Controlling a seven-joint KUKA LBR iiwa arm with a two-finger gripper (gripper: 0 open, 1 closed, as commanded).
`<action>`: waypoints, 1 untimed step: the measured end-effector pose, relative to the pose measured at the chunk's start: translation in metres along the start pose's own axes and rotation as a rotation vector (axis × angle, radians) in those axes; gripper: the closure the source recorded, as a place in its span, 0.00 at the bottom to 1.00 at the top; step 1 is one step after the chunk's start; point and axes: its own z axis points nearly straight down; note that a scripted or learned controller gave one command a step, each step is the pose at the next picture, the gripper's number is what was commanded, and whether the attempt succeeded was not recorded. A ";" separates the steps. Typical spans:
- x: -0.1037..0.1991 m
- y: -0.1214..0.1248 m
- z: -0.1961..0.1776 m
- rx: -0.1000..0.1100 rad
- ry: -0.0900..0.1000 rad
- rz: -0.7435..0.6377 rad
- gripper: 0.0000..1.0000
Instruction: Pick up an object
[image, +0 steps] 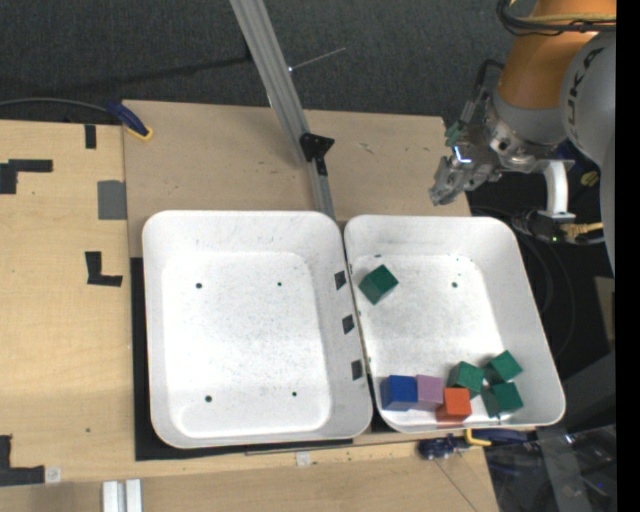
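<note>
Green block (378, 284), the nearest candidate, is lying alone in the upper left of the right bin (500, 236), tilted diamond-wise. It is being offset down and left from the gripper (452, 186), which is being held above the bin's far rim; its opening cannot be told, and nothing is seen held.
</note>
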 end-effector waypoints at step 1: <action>0.060 -0.014 0.010 0.007 0.002 -0.004 1.00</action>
